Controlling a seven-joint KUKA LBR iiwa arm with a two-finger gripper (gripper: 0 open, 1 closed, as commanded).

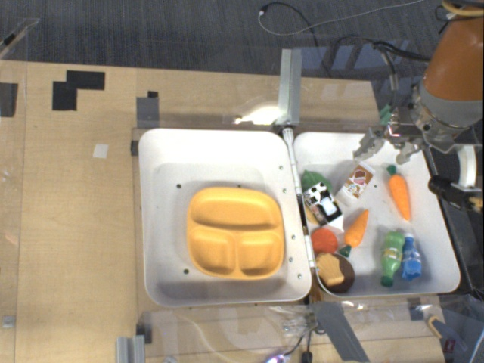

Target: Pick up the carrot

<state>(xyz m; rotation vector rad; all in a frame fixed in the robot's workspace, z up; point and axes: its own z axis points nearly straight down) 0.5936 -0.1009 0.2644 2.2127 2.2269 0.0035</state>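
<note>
Two white bins side by side. Left bin [151, 203] holds yellow tray [236, 231]. Right bin [446, 267] holds toys. Gripper [387, 144] hangs over top of right bin, fingers spread wide, nothing between them. Carrot [399, 193] lies just below gripper, a bit to right, green top pointing up toward it, not touching. Second orange carrot [356, 228] lies lower, mid bin, tilted. Small box [357, 184] sits left of first carrot. Green bottle [391, 256] and blue bottle [411, 257] stand side by side near bottom.
</note>
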